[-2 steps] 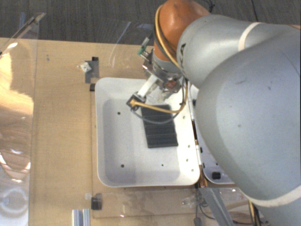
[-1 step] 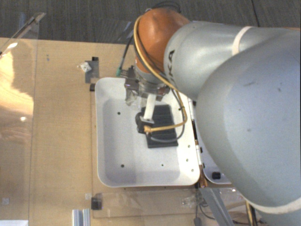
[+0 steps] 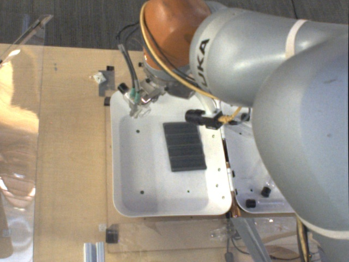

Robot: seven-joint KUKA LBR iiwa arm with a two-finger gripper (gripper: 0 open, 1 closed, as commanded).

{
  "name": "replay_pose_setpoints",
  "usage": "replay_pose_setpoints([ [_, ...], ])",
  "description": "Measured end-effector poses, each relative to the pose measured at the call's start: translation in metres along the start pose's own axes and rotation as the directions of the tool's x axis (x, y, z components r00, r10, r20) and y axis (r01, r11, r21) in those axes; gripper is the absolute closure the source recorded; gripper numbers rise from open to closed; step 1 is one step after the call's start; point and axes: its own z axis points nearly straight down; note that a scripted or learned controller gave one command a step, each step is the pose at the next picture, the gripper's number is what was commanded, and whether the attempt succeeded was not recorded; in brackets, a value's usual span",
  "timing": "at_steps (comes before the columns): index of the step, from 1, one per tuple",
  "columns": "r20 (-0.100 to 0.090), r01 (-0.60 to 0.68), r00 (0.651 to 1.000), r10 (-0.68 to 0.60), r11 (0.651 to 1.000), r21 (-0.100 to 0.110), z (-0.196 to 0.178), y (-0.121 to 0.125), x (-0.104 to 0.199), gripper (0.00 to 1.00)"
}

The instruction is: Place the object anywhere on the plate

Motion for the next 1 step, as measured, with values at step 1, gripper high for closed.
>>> replay_pose_setpoints([
  [1,0.002,0.615,0.788,-0.615,0.788,-0.002,0.0032,0.0142,-0.0122,1.0],
])
